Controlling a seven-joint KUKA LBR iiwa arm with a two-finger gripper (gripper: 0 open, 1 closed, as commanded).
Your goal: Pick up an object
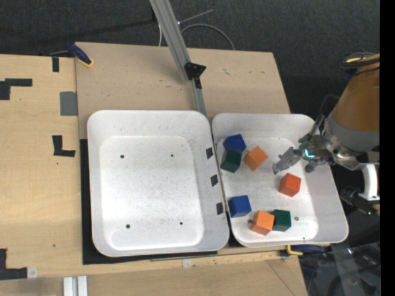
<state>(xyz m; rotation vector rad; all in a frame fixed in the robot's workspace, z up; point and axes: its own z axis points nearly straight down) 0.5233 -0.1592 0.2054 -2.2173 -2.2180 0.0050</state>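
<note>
Several small cubes lie in the right bin [321,224]. A blue cube [234,143], a dark green cube [231,160] and an orange cube [255,158] cluster at its upper left. A red cube [289,184] sits alone right of centre. Along the front lie another blue cube [239,205], an orange cube [263,221] and a green cube [281,219]. My gripper [285,161] hovers over the bin's right half, just above the red cube and to the right of the upper orange cube. It is open, with nothing between its fingers.
The left bin [148,184] adjoins the right one along a shared rim. A slanted metal pole [176,39] rises from the bench behind the bins. The arm's orange band [361,103] is at the right, over the bin's right rim.
</note>
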